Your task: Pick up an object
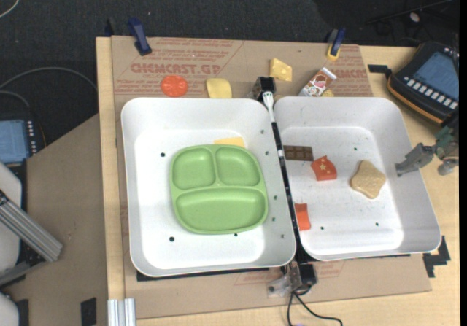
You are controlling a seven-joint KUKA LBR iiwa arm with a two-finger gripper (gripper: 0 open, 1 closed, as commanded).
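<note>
The grey two-finger gripper (410, 161) hangs at the right bin's (379, 117) right rim; whether it is open or closed cannot be told. Nearest inside that shallow white plastic bin lies a tan, lumpy bread-like piece (368, 179), then a small red block (324, 169), a brown chocolate-like bar (297, 153) and an orange block (301, 216) by the left wall. The left bin (146, 193) holds a green, three-compartment plastic plate (217, 189). The cardboard sheet (117, 171) beneath reads "CHEMCAST".
</note>
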